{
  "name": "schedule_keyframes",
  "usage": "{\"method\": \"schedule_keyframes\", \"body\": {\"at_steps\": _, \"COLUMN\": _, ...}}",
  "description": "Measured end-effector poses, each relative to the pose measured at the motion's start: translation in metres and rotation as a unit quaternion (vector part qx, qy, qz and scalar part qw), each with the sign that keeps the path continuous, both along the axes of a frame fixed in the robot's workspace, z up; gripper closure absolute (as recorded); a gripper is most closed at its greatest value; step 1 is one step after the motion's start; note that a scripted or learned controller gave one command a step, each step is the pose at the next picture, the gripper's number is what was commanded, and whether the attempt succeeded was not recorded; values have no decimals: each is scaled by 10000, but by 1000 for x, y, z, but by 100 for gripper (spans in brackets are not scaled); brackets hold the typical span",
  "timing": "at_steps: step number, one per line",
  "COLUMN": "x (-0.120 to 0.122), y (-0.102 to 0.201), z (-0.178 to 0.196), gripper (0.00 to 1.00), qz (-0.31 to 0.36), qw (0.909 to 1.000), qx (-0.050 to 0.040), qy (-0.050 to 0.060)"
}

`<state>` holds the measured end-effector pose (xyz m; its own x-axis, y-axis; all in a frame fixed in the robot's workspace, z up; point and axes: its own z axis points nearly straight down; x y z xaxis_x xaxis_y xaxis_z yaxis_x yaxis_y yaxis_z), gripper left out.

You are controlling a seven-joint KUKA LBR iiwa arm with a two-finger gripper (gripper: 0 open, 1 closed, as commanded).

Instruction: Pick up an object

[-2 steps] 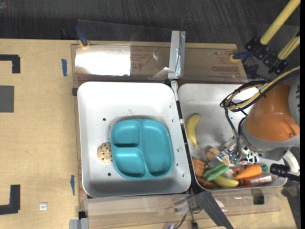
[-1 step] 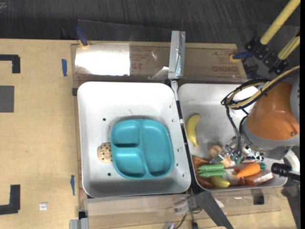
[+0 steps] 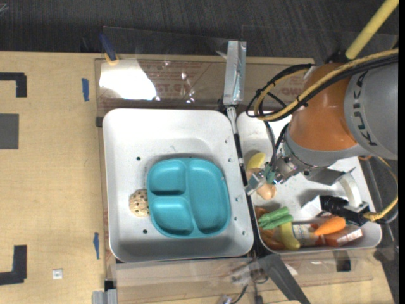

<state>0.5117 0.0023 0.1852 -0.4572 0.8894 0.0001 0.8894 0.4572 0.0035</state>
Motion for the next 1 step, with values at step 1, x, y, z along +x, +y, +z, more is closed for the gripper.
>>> {"method": "schedule_keyframes", "body": {"at_steps": 1, "x": -24, "y": -30, "z": 28, "gripper": 100, "qz": 823, "qw": 9966, "qx": -11, "qy": 9}}
